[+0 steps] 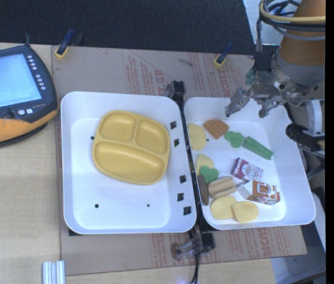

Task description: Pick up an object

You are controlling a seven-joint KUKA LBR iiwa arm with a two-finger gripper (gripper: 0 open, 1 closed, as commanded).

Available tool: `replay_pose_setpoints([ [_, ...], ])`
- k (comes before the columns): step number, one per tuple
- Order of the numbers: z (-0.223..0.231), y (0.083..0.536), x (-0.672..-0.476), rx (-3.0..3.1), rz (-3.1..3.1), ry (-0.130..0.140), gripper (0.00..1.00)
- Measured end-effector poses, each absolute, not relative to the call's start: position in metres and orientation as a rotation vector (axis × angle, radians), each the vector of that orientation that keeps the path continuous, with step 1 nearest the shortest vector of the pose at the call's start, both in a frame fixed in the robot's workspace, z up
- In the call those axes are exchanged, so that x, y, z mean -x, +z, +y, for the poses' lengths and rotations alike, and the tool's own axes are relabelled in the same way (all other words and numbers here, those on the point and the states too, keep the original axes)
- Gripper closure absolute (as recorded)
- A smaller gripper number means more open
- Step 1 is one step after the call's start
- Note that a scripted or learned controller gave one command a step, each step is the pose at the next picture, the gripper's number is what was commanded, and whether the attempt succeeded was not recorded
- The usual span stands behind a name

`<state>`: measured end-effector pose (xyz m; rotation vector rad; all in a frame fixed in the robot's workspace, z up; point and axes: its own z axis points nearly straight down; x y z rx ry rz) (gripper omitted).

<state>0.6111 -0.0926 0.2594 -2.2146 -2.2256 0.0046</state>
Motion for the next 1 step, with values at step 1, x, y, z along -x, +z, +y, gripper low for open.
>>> replay_pose_setpoints([
  [1,-0.1002,0.1689,-0.6438,2.209,-2.224,0.014,0.00],
])
